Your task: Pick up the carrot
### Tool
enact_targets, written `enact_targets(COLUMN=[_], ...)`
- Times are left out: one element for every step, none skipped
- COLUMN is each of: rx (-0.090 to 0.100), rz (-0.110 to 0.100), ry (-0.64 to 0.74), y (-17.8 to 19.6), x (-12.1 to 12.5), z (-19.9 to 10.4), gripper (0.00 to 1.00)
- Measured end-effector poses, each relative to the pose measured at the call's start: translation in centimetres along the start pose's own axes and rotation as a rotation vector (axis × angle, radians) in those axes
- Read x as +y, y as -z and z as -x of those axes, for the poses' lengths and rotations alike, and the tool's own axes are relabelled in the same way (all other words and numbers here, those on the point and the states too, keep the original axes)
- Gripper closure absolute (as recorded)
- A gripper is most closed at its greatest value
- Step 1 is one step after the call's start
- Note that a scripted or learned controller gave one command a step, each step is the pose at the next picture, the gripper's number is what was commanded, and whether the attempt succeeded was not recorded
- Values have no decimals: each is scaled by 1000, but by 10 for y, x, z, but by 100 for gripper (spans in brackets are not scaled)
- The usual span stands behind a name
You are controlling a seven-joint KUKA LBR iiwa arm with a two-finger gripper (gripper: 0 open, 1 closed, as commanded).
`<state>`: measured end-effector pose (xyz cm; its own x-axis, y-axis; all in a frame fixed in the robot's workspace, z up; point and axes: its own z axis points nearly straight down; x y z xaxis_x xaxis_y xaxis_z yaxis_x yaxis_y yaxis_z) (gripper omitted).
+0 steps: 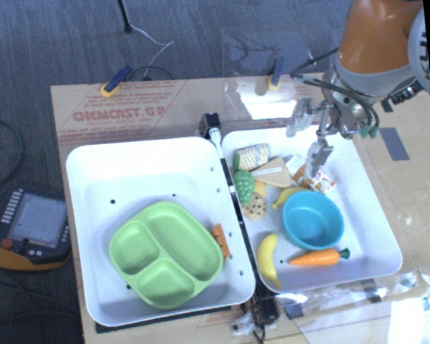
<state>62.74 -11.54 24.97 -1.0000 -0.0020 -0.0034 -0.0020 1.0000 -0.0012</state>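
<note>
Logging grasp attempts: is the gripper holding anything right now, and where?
Nothing. The gripper hangs above the right bin's far end; the carrot lies untouched.

Two white bins are sitting side by side: the left bin point(90, 219) is holding one green divided plate point(165, 253), while the right bin point(379, 242) is holding one carrot point(313, 258), one blue bowl point(312, 220) and two bananas, one at six o'clock point(267, 259), one at twelve o'clock point(286, 196) of the bowl.

green plate point(165, 253) in left bin point(85, 173) | blue bowl point(312, 219), banana point(268, 259) in right bin point(378, 234)
</note>
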Motion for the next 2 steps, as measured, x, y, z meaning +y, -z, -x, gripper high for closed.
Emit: enact_targets(rx=[7, 11], rz=[2, 3], ry=[140, -22], y=[-57, -126], x=[30, 6], z=[-61, -132], gripper=[0, 0])
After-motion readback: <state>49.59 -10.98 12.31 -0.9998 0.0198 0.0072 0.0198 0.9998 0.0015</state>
